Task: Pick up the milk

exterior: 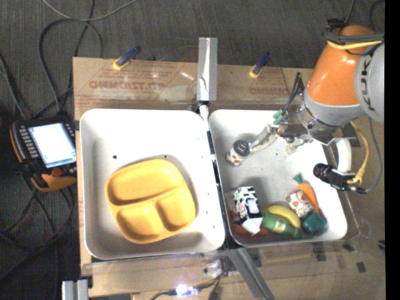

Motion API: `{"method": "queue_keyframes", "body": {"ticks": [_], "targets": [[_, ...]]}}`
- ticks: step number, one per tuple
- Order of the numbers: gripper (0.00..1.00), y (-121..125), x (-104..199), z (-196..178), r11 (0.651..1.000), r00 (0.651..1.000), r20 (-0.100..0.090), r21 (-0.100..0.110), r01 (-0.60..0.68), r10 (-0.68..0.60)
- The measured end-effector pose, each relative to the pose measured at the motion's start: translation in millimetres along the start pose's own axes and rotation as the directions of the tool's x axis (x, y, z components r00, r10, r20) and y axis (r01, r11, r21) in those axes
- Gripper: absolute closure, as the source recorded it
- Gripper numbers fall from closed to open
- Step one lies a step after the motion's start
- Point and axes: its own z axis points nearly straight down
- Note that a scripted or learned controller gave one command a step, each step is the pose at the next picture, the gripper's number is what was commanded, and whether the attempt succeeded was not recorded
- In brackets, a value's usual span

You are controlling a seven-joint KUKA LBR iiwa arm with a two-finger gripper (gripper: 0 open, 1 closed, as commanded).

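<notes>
Near the right bin's front, milk [247, 204] stands (jaws [241, 149] well apart).

Milk carton [247, 203] — black-and-white cow pattern — lying in the right bin's front

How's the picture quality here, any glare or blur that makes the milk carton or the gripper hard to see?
In the camera view, lighting is even and fairly soft; the milk carton reads clearly with its black-and-white pattern. Glare whitens the right bin floor and the clear sheet on the cardboard behind. The gripper is small and slightly soft, so its fingers are hard to make out. A bright spot flares at the bottom edge.
</notes>
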Motion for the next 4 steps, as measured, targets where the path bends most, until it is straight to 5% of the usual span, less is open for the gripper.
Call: {"method": "queue_keyframes", "body": {"ticks": [1,2,3,4], "targets": [[0.00,-34.1,6.4,130.9,0.969,0.969,0.001,-0.004,0.245,-0.245],[0.00,-78.5,-41.4,134.8,0.993,0.994,0.001,-0.021,-0.113,0.114],[1.00,-77.6,-40.6,125.0,0.993,0.994,0.000,-0.023,-0.113,0.114],[1.00,-85.1,20.3,43.4,1.000,1.000,0.000,0.001,0.012,-0.012]]}}
